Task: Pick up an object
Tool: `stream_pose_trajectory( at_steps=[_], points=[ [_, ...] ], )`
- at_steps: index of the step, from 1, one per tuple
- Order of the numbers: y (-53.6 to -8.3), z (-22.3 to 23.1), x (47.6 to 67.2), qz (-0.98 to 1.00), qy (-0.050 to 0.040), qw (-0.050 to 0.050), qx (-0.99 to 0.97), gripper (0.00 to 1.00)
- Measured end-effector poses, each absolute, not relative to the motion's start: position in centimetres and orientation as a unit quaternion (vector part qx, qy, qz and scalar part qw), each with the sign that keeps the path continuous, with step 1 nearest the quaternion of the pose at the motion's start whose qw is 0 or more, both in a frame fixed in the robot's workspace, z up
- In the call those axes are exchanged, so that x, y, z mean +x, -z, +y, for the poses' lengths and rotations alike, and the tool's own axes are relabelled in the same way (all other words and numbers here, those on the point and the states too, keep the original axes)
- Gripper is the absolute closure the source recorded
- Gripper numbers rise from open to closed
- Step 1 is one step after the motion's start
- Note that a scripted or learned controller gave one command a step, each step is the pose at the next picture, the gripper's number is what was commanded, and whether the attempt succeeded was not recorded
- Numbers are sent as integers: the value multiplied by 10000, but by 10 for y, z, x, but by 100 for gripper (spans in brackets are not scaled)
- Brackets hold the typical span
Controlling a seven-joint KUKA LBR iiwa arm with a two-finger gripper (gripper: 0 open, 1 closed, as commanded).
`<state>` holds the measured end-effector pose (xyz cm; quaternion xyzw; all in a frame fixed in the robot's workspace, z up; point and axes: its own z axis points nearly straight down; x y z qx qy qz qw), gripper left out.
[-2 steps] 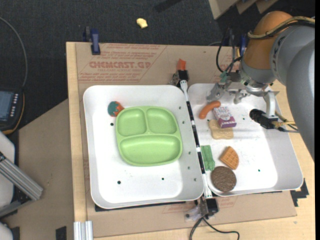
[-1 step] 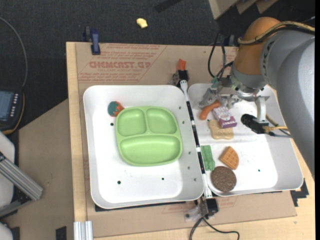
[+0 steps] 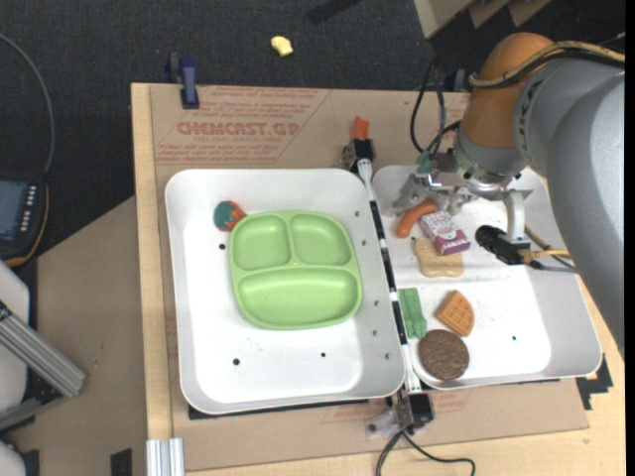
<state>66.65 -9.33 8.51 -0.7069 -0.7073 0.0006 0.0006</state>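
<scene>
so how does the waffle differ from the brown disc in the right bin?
The waffle is orange, roughly square with a grid texture; the brown disc is dark brown, round and smoother. The waffle looks smaller than the disc. The waffle sits farther from the bin's near rim; the disc lies at it. Both lie flat in the right bin, close together.

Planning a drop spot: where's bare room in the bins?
Left bin: bare strip along the front below the green tray, and down its left side. Right bin: bare front-right, right of the waffle and brown disc. Crowded at back-left, around the gripper.
</scene>
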Motion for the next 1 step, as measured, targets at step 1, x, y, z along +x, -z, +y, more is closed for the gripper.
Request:
stream_pose_trajectory(
  at_steps=[1],
  points=[
    [-96,-93,667,-7075,1,-7,-7067,100]
  ],
)
